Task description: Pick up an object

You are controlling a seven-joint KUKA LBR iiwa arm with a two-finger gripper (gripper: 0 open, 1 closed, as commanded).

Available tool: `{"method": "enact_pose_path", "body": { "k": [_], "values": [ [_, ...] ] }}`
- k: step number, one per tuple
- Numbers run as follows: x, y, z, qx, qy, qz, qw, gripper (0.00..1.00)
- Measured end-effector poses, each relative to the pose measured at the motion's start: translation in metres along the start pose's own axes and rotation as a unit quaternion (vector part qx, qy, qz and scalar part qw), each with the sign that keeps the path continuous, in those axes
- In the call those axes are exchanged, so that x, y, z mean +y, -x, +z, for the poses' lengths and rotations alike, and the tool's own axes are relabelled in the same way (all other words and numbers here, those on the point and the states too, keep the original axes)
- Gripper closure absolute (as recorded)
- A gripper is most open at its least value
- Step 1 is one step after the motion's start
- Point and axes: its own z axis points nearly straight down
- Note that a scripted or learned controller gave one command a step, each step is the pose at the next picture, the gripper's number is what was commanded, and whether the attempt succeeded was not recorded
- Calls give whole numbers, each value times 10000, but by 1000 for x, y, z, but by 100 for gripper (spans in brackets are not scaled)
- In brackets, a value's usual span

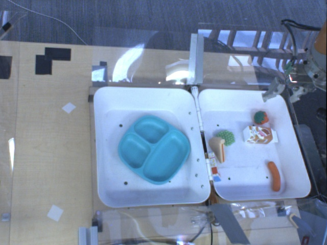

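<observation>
The right bin (301,152) holds a green tuft (225,137), a wedge (218,149), a red-green ball (261,117), a printed packet (260,135) and a sausage (275,176). A teal sectioned plate (154,149) fills the left bin (104,137). The gripper (278,88) hovers at upper right; its spread cannot be told.
</observation>
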Motion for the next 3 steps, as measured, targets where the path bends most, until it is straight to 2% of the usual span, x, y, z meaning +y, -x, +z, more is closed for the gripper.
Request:
{"method": "enact_pose_path", "body": {
  "k": [1, 2, 3],
  "values": [
    [-29, 12, 137, 1, 33, 1110, 9938, 0],
    [-7, 6, 177, -1, 22, 474, 9989, 0],
    [44, 16, 177, 23, -54, -768, 9970, 0]
  ]
}}
